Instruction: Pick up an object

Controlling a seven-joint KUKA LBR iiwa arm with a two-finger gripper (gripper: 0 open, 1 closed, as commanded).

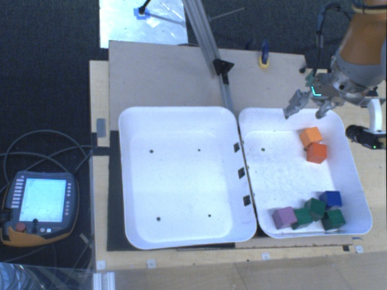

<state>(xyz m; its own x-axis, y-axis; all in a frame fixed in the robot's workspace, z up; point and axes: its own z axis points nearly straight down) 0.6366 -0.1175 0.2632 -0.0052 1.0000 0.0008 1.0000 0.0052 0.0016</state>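
the arm (364, 35) is cut off by the top and right edges.

The arm (363, 35) is reaching in from the upper right, its orange band sitting above the grey wrist. The gripper (309, 108) is hanging over the far edge of the right bin (351, 162), near that bin's far right corner. Its two fingers (294, 106) are standing spread apart, pointing downward, with nothing between them.
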